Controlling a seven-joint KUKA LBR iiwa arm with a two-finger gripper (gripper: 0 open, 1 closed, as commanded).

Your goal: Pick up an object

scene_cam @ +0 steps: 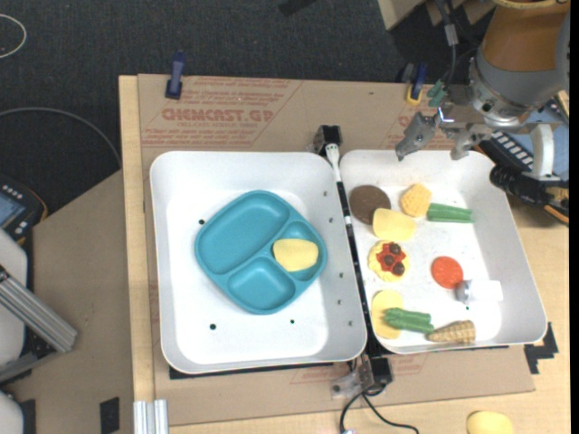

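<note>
Poised above the far rim of the right bin (529, 269): the gripper (441, 143), fingers spread apart, clamped on nothing, beneath the arm (520, 39) with its orange band. Crowded into the bin's left half and near end: a brown disc (365, 201), a yellow waffle-like piece (416, 199), a green bean (450, 212), a pale yellow slab (392, 225), a small pizza (391, 259), a red round piece (446, 270) touching a small grey item, and, along the near edge, a green pod (406, 319) lying on a yellow disc (386, 302) beside a cone (452, 333). Open white floor along the bin's far right side, under the gripper. Centred in the left bin (172, 242): a blue divided plate (258, 251) bearing a yellow lemon-like piece (295, 254) in its right compartment, with bare floor on all sides. Beneath both bins, a brown cardboard sheet (226, 111) printed in red, clipped at its far edge; beyond it, dark carpet.
</note>
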